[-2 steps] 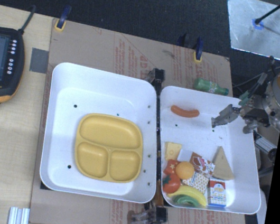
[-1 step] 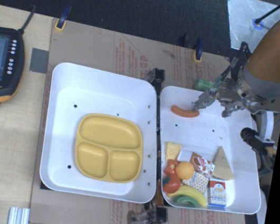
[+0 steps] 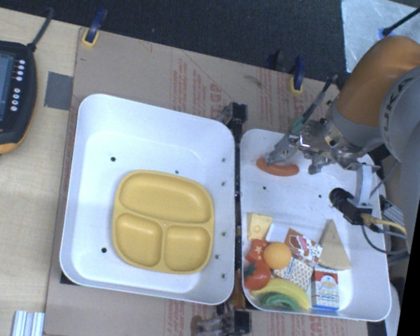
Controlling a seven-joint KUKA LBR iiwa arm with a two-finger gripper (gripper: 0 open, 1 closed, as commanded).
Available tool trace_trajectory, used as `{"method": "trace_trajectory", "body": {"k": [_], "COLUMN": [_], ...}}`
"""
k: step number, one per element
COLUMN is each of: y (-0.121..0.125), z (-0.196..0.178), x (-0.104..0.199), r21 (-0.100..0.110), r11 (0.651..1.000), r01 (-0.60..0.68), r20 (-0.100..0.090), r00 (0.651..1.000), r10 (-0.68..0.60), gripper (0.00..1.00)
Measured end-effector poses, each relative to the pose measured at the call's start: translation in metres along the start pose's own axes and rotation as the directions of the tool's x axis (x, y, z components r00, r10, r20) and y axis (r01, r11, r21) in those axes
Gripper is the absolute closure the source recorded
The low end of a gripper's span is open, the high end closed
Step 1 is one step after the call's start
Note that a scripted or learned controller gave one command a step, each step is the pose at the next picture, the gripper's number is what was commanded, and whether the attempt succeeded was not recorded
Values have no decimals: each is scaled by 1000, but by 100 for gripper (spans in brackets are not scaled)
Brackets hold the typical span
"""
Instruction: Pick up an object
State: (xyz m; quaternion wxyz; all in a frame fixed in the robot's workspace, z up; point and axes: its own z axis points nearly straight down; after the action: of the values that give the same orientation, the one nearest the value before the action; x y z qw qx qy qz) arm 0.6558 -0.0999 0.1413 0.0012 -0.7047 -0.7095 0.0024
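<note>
The gripper [image 3: 286,154] hangs over the flat orange disc [image 3: 277,167] at the far left of the right bin [image 3: 378,309]. I judge the disc thin, light and stiff, best pinched across its rim. The arm reaches in from the right, wrist bent down; finger spread I cannot tell.

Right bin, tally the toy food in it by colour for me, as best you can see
Right bin:
Orange or red: 4, counting the orange disc under the gripper
Yellow: 2
Tan: 1
Green: 1
Printed packets: 3
Total: 11, though the pile overlaps, so approximate.
</note>
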Motion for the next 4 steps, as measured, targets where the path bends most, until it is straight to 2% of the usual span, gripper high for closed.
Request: {"method": "trace_trajectory", "body": {"k": [1, 2, 3, 4], "y": [0, 1, 1, 1], "z": [50, 49, 49, 49], "x": [5, -25, -23, 2], "r21": [0, -4, -3, 0], "r11": [1000, 1000, 1000, 1000], "r01": [1, -4, -2, -1], "r20": [0, -1, -1, -1], "r00": [1000, 1000, 1000, 1000], "r10": [-1, 4, 2, 1], "gripper": [0, 0, 0, 0]}}
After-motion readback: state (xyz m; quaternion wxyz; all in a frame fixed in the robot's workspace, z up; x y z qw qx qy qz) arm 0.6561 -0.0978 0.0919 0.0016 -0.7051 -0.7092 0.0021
